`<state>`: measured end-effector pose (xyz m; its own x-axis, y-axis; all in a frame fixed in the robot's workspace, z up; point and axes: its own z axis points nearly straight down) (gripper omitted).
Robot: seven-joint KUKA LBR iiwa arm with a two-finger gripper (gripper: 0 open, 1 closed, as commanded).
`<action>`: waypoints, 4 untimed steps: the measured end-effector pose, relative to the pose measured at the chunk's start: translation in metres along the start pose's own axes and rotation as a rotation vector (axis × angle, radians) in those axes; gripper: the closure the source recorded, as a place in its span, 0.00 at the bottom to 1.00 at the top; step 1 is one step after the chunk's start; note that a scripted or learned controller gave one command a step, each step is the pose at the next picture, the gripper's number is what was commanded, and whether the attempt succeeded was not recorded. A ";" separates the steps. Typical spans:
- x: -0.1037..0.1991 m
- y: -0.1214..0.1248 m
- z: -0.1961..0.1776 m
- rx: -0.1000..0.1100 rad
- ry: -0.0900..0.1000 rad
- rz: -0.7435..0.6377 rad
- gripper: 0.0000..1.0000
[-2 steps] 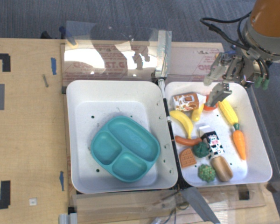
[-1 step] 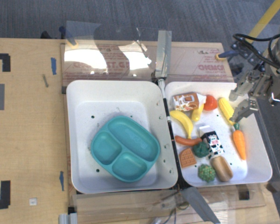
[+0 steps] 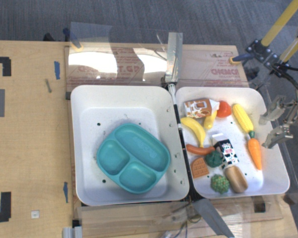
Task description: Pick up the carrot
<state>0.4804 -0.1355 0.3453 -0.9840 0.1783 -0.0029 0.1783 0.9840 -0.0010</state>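
Note:
The orange carrot (image 3: 255,153) with a green top lies in the right bin (image 3: 275,185), close to that bin's right wall, its tip pointing toward the front. My gripper (image 3: 267,129) hangs over the bin's right rim, just above and to the right of the carrot's green end. Its two metal fingers (image 3: 274,110) are spread apart and hold nothing, so the gripper is open.
Around the carrot lie a yellow corn cob (image 3: 242,118), a banana (image 3: 194,128), a red tomato (image 3: 224,109), a snack box (image 3: 197,107), a sausage (image 3: 199,149), a black-and-white carton (image 3: 228,152), a bread roll (image 3: 235,178) and broccoli (image 3: 219,183). The left bin (image 3: 84,103) holds a teal divided plate (image 3: 133,157).

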 end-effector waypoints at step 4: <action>-0.059 -0.002 -0.108 0.001 -0.012 -0.008 1.00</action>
<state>0.5377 -0.1482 0.4533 -0.9852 0.1705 -0.0153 0.1706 0.9853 -0.0022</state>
